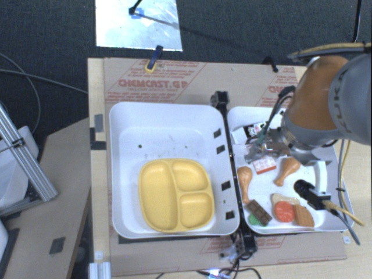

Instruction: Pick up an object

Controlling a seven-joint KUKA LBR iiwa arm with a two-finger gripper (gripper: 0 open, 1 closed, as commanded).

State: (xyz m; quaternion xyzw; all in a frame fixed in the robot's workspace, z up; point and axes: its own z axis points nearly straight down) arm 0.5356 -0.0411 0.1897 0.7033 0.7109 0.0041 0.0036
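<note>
My gripper (256,151) hangs low over the upper middle of the right bin (235,118), under the grey and orange arm. Just below it lies a small red and white box (265,166). A black and white packet (251,131) lies just above it. One toy drumstick (245,182) lies along the bin's left side, another drumstick (286,171) to the right of the box. Near the front rim sit a brown bar (260,211) beside a green piece (254,220), a red tomato (283,212) and a bread piece (303,215).
The left bin (131,127) holds a yellow divided plate (175,193). A black divider (228,156) with clips runs between the bins. The arm's bulk covers the right bin's upper right part. A blue and yellow tool (154,58) lies on the cardboard behind the bins.
</note>
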